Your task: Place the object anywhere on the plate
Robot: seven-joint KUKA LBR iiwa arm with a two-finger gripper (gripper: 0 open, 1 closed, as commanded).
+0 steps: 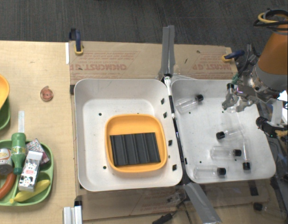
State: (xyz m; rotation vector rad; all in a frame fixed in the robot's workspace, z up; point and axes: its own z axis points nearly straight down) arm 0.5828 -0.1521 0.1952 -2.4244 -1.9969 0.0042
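We see the gripper [233, 101] hanging over the far right part of the right bin [256, 169], below the grey wrist and the orange band of the arm [274, 55]; a clear vial [232, 107] with no cap that we can make out appears at its tip, yet the glassy shape blurs into the metal there, so we cannot tell how the gripper stands or whether the vial is truly pinched; to the left of the gripper, and slightly farther back, lies a clear vial with a black cap [190, 101] near the bin's far left corner; nearer to us than the gripper rests another capped vial [228, 134], apart from it; farther toward us lie three more, one capped vial [225, 151] just below that, one upright-looking vial [245, 158] toward the right, and one long vial [209, 172] closest to the near wall; well to the left of the gripper, across the divider between the bins, the left bin [88, 125] holds the orange plate [134, 122], on which a dark ribbed slab [135, 149] lies flat; the plate sits well apart from the gripper and from every vial; far left of everything, on the wooden bench [32, 69], stands a green tray [41, 190] with toy food
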